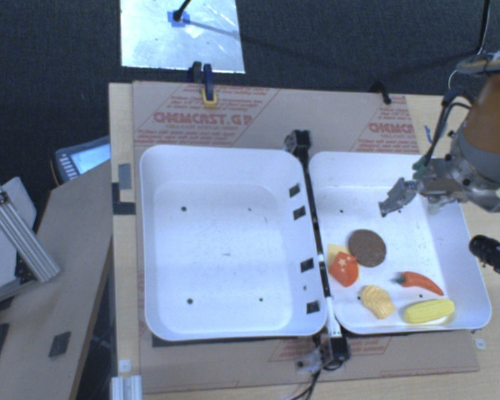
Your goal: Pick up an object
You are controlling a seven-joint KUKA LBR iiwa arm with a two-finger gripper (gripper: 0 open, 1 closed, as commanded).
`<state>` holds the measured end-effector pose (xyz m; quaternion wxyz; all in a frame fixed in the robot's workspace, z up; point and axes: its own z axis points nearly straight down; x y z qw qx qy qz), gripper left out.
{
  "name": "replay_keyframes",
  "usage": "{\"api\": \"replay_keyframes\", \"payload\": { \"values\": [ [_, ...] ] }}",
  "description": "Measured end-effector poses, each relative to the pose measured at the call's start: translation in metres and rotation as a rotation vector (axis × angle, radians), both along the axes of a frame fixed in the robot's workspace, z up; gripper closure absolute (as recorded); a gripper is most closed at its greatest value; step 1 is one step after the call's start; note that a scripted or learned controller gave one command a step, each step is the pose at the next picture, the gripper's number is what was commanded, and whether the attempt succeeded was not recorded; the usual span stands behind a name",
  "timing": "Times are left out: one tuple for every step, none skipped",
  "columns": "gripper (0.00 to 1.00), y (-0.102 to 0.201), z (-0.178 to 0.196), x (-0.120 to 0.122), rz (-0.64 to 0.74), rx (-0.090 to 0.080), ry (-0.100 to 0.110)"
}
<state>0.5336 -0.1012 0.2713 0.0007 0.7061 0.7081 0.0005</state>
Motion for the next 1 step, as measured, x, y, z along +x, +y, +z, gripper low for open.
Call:
{"api": "replay_keyframes", "payload": {
  "values": [
    [0.0,0.0158,-0.1145,-0.05,-0.002,0.003,0.012]
  ]
}}
